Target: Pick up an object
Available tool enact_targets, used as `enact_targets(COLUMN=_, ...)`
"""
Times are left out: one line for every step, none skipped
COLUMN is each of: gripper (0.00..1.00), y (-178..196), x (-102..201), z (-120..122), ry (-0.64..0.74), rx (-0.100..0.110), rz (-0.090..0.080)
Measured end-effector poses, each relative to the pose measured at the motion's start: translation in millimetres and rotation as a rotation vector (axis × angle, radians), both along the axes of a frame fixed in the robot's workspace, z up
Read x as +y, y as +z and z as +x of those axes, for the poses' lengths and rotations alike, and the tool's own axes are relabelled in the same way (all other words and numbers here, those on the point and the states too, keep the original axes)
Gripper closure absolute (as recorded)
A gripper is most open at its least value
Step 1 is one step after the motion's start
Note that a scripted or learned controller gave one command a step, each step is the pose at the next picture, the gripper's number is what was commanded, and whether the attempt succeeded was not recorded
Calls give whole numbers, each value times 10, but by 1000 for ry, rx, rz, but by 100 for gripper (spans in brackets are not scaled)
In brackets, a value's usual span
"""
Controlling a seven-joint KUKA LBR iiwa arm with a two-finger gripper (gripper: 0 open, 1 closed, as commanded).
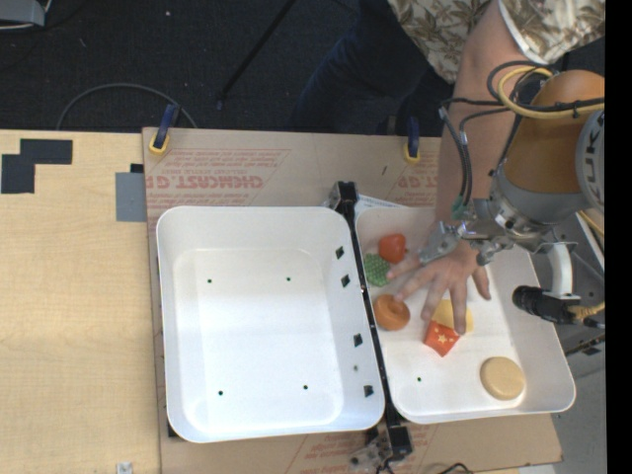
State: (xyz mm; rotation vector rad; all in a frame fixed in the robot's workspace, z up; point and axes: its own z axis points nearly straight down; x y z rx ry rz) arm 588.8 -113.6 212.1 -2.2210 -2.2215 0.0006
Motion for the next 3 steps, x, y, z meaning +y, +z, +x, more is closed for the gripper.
enact_targets(gripper=0, y=-1280, x=-139, z=-65, ry=-1, rx=6, rz=1)
enact_targets(gripper=0, y=-1246, x=-66, z=-692, ry=-1, rx=1, rz=0)
enact_targets(gripper=0, y=-1215, x=165, z=-1117, ry=-6, rx=-8, rz=-5)
